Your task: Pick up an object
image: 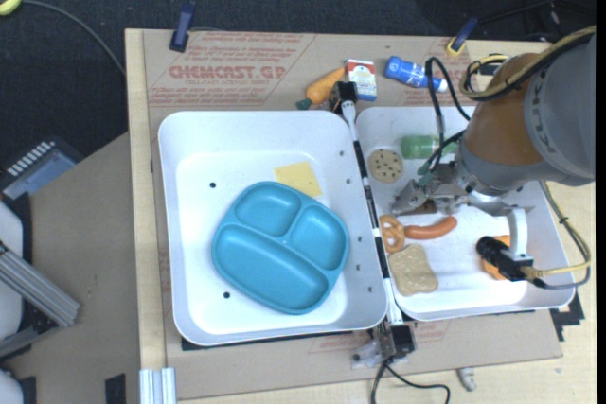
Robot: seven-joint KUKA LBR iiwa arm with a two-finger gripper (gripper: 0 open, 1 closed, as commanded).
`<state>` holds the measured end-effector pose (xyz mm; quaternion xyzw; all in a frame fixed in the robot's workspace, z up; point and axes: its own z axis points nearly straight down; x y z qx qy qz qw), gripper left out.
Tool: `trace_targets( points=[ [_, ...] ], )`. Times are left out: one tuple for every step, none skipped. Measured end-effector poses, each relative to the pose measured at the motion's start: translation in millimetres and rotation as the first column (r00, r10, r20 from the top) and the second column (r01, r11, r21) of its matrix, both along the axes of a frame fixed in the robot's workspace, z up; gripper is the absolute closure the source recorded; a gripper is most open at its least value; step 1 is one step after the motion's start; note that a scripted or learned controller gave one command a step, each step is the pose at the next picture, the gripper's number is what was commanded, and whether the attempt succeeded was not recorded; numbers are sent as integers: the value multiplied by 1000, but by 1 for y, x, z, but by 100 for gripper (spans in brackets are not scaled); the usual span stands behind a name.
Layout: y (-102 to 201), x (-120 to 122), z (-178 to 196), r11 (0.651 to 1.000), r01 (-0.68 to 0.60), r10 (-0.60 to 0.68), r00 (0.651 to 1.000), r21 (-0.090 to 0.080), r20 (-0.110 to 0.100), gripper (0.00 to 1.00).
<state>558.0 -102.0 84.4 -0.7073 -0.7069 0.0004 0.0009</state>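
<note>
The gripper (pixel 428 196) hangs low over the right bin (pixel 464 287), at the end of the grey arm (pixel 561 109), which comes in from the right edge of the view. Its metal parts blur together from above, so I cannot tell whether it is released or clenched, and nothing can be seen held in it. Just below the gripper in the view lies a sausage (pixel 432 227), close to it; whether they touch I cannot tell. A pretzel (pixel 390 235) sits at the sausage's left end, below and left of the gripper. Farther down on that side lies a slice of bread (pixel 414 271). Above and to the left of the gripper is a round cookie (pixel 384 164), and just above the gripper is a green piece (pixel 417 147) against the bin's far wall. Well away to the gripper's left, in the left bin (pixel 189 166), a blue divided plate (pixel 279 246) lies with a yellow cheese slice (pixel 300 177) just beyond its upper edge. Up past both bins, on the bench (pixel 237 61), stand a small carton (pixel 361 79), an orange piece (pixel 325 86) and a blue can (pixel 411 71).
</note>
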Motion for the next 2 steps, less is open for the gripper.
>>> trace_targets(
  points=[
    [-3,15,0,1000,-1,1,1000,-1,3,0],
    [-3,28,0,1000,-1,1,1000,-1,3,0]
  ],
)
